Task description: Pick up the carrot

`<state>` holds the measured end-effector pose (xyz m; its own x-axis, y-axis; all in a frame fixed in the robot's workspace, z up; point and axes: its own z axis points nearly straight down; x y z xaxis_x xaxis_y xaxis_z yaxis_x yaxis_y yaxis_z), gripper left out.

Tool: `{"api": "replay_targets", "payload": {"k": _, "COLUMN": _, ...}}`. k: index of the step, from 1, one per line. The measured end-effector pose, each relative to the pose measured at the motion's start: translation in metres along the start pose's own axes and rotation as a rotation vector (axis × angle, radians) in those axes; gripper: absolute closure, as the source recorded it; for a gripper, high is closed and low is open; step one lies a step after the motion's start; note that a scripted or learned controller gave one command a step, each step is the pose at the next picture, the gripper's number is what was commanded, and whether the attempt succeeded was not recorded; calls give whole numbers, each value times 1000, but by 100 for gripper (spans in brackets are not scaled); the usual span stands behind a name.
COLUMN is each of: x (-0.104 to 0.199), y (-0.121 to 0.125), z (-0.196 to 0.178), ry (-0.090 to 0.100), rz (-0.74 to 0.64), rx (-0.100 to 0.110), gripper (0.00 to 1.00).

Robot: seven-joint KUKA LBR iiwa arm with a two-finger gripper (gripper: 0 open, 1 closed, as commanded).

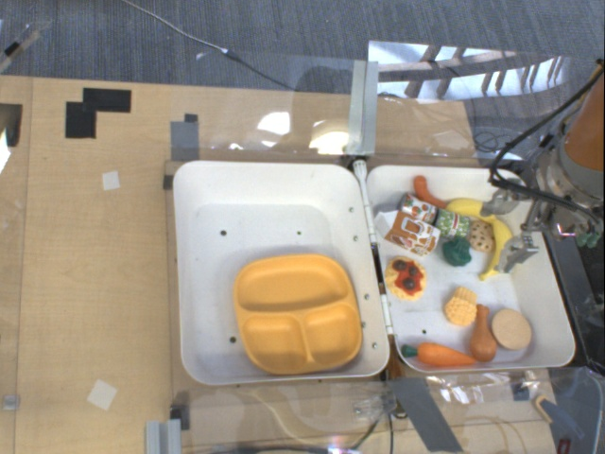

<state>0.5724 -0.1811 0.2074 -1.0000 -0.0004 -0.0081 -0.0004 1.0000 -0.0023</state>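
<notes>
The carrot lies lengthwise along the right bin's near wall, at seven o'clock from the claw, whose fingers hang apart, holding nothing.

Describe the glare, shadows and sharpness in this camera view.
Camera view: bright glare on the clear plastic sheet behind the bins; soft shadow beside the yellow divided plastic tray; the orange toy carrot looks reasonably sharp; the two-finger gripper is slightly blurred.

Tabletop: pale wood, matt. Bins: smooth white plastic, slight sheen. Divided plate: yellow plastic, satin. Carrot: glossy orange plastic.
</notes>
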Motion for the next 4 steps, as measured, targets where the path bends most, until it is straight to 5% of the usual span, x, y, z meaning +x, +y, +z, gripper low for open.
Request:
{"api": "replay_targets", "payload": {"k": 1, "x": 64, "y": 8, "z": 88, "ry": 5, "rz": 223, "rx": -2, "gripper": 0}}
{"api": "replay_targets", "payload": {"k": 2, "x": 79, "y": 82, "z": 116, "ry": -16, "rz": 341, "rx": -1, "gripper": 0}}
{"api": "replay_targets", "payload": {"k": 3, "x": 76, "y": 83, "z": 104, "ry": -21, "rz": 335, "rx": -3, "gripper": 100}}
{"api": "replay_targets", "payload": {"k": 4, "x": 82, "y": 116, "z": 19, "ry": -5, "rz": -21, "rx": -2, "gripper": 100}}
